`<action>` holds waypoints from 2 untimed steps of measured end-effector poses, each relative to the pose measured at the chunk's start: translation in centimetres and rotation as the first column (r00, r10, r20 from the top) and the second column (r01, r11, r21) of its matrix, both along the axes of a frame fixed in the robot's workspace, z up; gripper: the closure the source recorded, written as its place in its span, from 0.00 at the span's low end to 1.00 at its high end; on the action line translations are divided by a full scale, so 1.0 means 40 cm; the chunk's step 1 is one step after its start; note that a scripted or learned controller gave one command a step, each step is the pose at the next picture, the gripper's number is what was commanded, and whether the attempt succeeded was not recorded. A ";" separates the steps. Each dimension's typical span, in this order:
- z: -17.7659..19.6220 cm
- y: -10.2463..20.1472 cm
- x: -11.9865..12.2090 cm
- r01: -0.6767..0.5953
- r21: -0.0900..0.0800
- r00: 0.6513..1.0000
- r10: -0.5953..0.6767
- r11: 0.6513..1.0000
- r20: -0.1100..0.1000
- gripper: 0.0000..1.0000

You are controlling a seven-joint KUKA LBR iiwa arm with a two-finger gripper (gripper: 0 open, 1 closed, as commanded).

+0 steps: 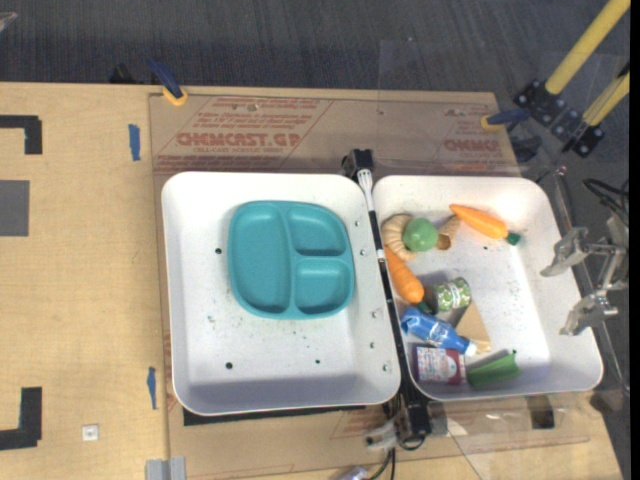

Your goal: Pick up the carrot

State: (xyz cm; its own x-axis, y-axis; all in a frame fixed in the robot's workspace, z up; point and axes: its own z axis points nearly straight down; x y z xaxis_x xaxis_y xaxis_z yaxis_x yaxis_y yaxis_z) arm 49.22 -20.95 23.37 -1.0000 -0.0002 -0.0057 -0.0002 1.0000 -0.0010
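An orange carrot with a green stub lies slantwise at the back of the right bin. A second orange carrot-shaped piece rests against that bin's left wall, below a green ball. My gripper hangs at the right bin's right rim, well to the right of both orange pieces. It is open, its two grey fingers spread apart with nothing between them.
The right bin also holds a tan ring, a small green can, a blue packet, a red-labelled can, a green cylinder and a brown card. A teal divided plate sits in the left bin.
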 end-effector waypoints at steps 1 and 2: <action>-0.340 -0.033 -0.008 0.255 0.000 0.967 -0.255 0.967 0.005 0.00; -0.362 -0.036 0.112 0.545 0.004 0.839 -0.545 0.839 0.006 0.00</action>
